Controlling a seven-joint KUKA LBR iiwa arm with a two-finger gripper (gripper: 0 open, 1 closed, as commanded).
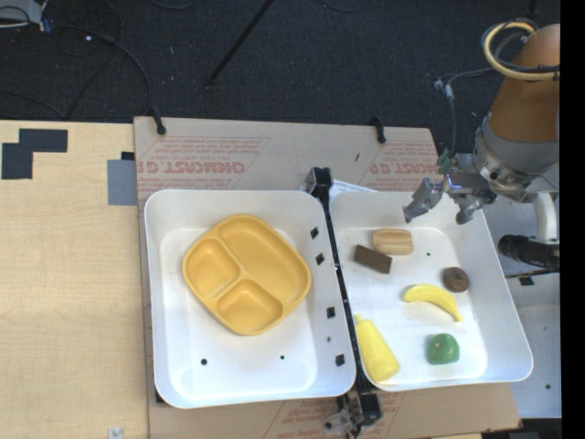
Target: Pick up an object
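Observation:
The right bin [475,350] holds several small items: a tan bread-like block [392,241], a dark brown bar [372,260], a round brown piece [455,280], a yellow banana [432,301], a green ball-like object [443,348] and a yellow bottle-shaped object [376,349]. My gripper [445,201] hangs over the bin's far edge, up and to the right of the tan block. Its two grey fingers stand spread apart with nothing between them.
The left bin [169,355] holds a yellow divided plate [245,273]. A black divider strip [331,273] runs between the bins. Cardboard lies under both, with wooden bench to the left. A black fitting [530,251] sits just right of the right bin.

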